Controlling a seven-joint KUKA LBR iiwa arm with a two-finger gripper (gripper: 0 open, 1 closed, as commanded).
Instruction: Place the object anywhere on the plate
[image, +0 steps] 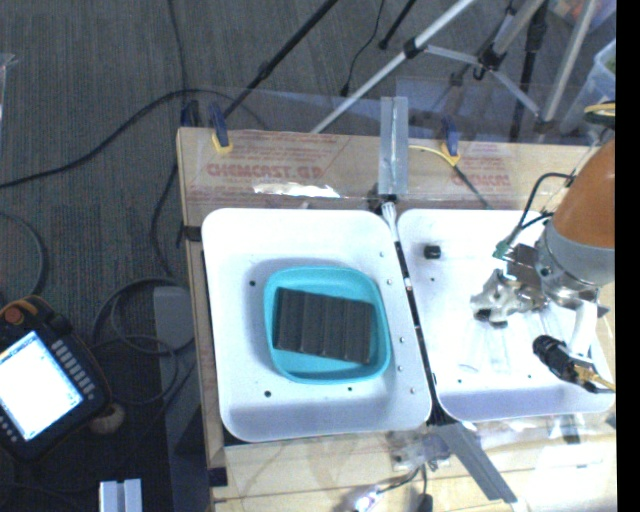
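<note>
Square turquoise plastic plate (326, 325) carries a dark ribbed rectangular slab (322, 324); two-finger gripper (497, 303) hangs right of it; finger state cannot be told.

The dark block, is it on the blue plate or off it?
On it. The dark block lies flat inside the blue plate, whose rim shows all around it, in the left bin.
</note>
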